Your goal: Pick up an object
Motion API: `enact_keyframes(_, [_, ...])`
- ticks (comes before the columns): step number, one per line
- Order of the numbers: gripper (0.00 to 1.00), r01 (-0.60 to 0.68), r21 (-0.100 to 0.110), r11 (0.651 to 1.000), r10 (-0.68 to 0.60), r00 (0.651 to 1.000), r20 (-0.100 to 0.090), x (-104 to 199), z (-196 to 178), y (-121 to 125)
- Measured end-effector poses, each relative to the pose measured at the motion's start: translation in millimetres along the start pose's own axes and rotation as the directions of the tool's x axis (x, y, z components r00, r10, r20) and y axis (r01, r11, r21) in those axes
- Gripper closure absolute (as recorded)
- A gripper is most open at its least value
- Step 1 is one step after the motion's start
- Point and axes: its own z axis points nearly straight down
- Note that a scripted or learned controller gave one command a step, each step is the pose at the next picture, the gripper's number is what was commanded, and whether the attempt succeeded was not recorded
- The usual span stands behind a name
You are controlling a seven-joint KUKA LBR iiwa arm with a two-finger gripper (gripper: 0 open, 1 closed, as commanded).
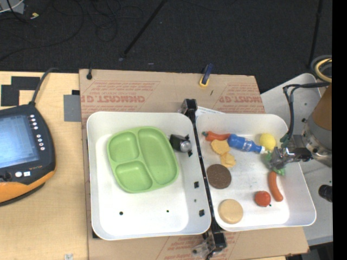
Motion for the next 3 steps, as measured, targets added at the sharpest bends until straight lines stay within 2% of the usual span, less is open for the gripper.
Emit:
enact_keyframes(2, [1.0,0.004,0.001,1.0,-0.004,1.0,-0.002,93.0,-14.6,40.4])
enact_keyframes(3, [1.0,0.003,0.005,1.0,-0.003,1.0,-0.002,139.1,-3.4,48.6])
